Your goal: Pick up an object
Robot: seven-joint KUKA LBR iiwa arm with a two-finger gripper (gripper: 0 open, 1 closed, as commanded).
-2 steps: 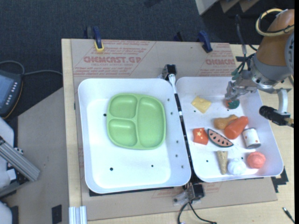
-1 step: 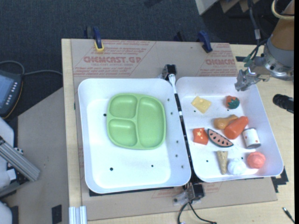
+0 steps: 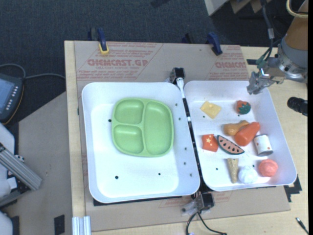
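The right bin holds several toy foods: a yellow cheese wedge, a small red tomato with a green top, an orange carrot, a tan piece, a red cube, a watermelon slice, a white can, an ice cream cone and a pinkish-red ball. My gripper hangs over the bin's far right corner, just above and right of the tomato. Nothing shows between its fingers.
The left bin holds a green divided plate. Blue clamps grip the bench's far edge. A dark device lies off the bench at left.
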